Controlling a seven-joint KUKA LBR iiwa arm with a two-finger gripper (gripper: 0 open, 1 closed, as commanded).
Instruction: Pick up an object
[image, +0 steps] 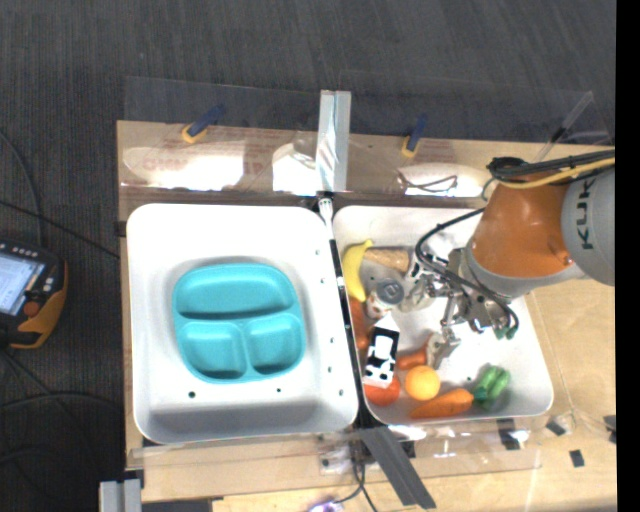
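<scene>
The right bin holds several toy foods. A yellow banana lies along its left wall, with a beige piece and a small grey round part beside it. A black-and-white box stands lower left. Along the front lie an orange ball, an orange carrot and a green pepper. My gripper hangs low over the middle of this bin, just above the ball and right of the box. Nothing shows in its grasp.
The left bin carries a teal divided plate. The arm's orange band and its black cables cover the right bin's upper right part. A handheld controller lies off the bench at far left.
</scene>
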